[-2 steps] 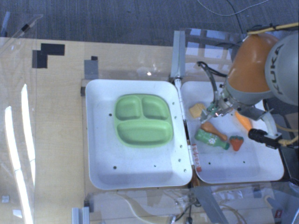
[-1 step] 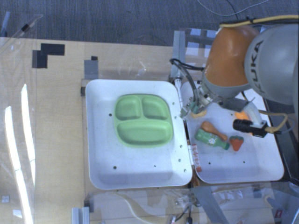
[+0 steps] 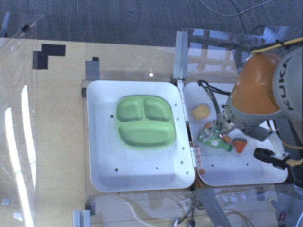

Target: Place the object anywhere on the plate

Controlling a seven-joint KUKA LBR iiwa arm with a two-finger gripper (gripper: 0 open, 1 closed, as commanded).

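Several small items are crowded under the pincer [image 3: 218,132] in the right white bin [image 3: 246,174]; whether anything is pinched cannot be told. The green three-compartment plastic plate [image 3: 145,122] lies well apart, so a neighbour might be snagged.

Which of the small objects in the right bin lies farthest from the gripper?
The tan lump, alone near the bin's upper left; the red piece and orange piece lie beside the gripper.

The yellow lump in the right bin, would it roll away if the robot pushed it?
Probably a little. The yellow lump looks rounded, so it might wobble or tumble. It seems small and bumpy, so it is likely light and would stop soon. The right bin has a raised rim that should keep it in.
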